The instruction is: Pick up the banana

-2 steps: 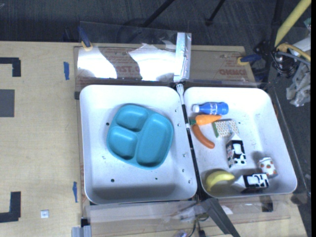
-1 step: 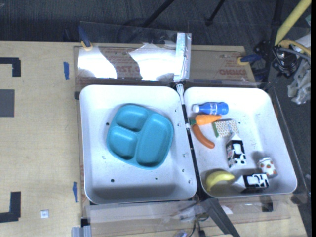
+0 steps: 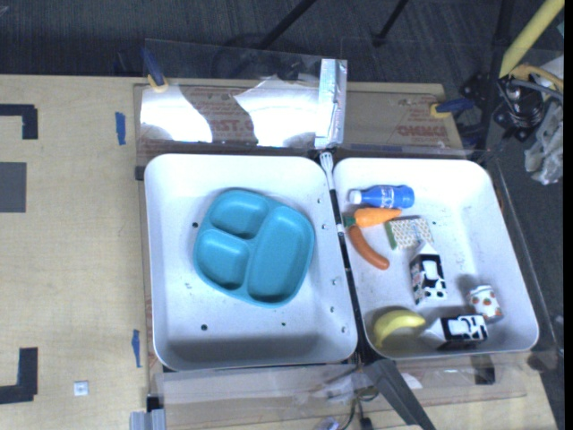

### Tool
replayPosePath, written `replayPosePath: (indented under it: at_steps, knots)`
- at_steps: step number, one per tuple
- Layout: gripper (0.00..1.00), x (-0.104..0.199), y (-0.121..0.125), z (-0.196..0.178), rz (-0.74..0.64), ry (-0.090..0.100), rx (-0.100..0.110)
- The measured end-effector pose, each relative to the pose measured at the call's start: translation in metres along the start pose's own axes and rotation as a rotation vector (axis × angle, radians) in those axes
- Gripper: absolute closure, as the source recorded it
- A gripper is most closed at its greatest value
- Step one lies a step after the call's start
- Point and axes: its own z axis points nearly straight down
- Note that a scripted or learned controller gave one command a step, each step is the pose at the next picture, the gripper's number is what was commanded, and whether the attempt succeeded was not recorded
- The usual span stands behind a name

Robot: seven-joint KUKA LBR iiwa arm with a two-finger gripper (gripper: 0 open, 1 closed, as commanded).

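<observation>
Two shallow white bins are seen side by side on the bench. In the left bin [image 3: 170, 240] a blue divided plate [image 3: 254, 245] with three compartments is laid near the middle. The banana [image 3: 397, 327] is found in the right bin [image 3: 501, 240], at its near edge toward the left corner, close to the wall shared with the left bin. Just beside the banana, to its right, a small black-and-white carton [image 3: 464, 328] is lying, and a second black-and-white carton [image 3: 429, 278] is placed above it. A small white object with red marks [image 3: 483, 300] is seen near the right side. Toward the far left of that bin, a blue bottle [image 3: 383, 196] is laid, with an orange carrot [image 3: 378, 216] beneath it, a second orange piece [image 3: 368, 246] lower down, and a patterned packet [image 3: 409, 232] beside them.
</observation>
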Motion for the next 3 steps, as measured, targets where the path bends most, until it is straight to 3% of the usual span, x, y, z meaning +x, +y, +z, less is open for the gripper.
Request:
replayPosePath:
  at_steps: [1, 2, 3]
  knots:
    - [1.00, 0.001, 0.000, -0.010, -0.003, 0.000, -0.001]
    - [1.00, -0.038, -0.012, 0.015, -0.244, -0.001, 0.004]
    - [1.00, 0.002, 0.045, 0.015, 0.012, 0.003, 0.001]
